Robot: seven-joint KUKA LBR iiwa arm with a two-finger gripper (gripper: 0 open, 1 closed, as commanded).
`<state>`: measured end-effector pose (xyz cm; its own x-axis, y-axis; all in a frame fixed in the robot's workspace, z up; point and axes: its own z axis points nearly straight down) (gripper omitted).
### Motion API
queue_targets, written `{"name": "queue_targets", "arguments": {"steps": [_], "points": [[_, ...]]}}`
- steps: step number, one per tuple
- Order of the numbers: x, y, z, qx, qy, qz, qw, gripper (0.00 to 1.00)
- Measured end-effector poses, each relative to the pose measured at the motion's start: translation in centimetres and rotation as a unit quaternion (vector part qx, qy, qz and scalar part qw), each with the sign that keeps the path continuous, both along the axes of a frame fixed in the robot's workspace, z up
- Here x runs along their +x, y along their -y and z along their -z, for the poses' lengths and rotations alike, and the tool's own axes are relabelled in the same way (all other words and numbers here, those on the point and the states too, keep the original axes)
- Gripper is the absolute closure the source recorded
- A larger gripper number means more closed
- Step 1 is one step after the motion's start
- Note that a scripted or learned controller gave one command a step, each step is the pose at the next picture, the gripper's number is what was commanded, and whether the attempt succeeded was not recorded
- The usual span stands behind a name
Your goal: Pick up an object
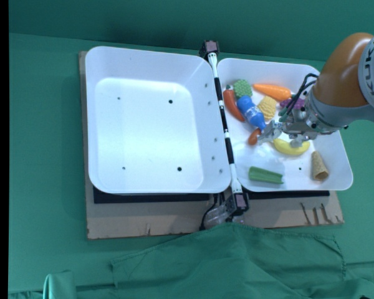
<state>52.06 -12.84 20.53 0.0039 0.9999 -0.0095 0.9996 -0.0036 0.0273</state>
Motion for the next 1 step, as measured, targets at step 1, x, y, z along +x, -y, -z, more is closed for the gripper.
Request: {"name": "queue_targets", "arguments": {"steps": [1], "points": [[0.06, 0.23, -1.01, -0.0019, 0.002, 0.003, 1.0000, 1.00]]}}
